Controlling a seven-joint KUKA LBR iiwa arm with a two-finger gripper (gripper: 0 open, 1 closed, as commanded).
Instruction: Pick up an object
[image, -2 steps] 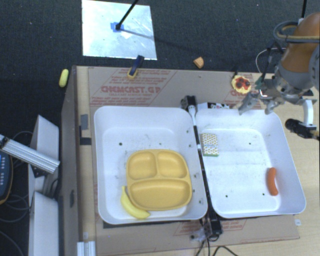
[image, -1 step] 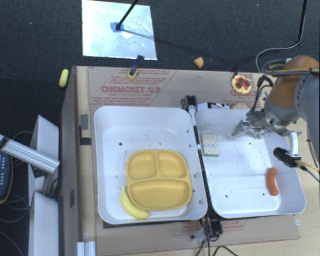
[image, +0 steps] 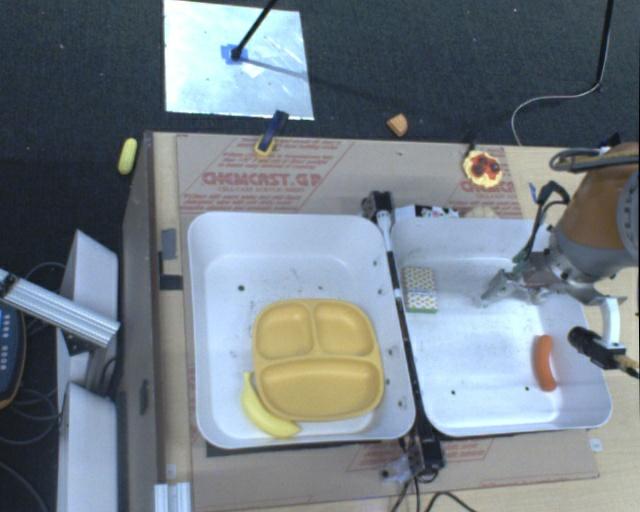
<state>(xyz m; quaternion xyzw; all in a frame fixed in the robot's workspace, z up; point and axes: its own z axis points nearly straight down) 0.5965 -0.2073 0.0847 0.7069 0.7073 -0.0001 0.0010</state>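
Note:
In the right bin (image: 470, 400) an orange sausage-shaped toy (image: 544, 362) lies near the right wall. A small green-dotted block (image: 420, 288) rests against that bin's left wall. In the left bin (image: 230, 270) a yellow divided plate (image: 318, 358) sits with a yellow banana (image: 265, 410) along its lower left edge. My gripper (image: 497, 290) hangs low over the upper right part of the right bin, between the block and the sausage toy, touching neither. Nothing is seen in its grasp.
The arm's grey body and orange band (image: 610, 200) come in over the right bin's right edge, with a black part (image: 598, 350) jutting beside the sausage toy. A small red-and-yellow toy (image: 483, 167) lies on the cardboard behind the bins.

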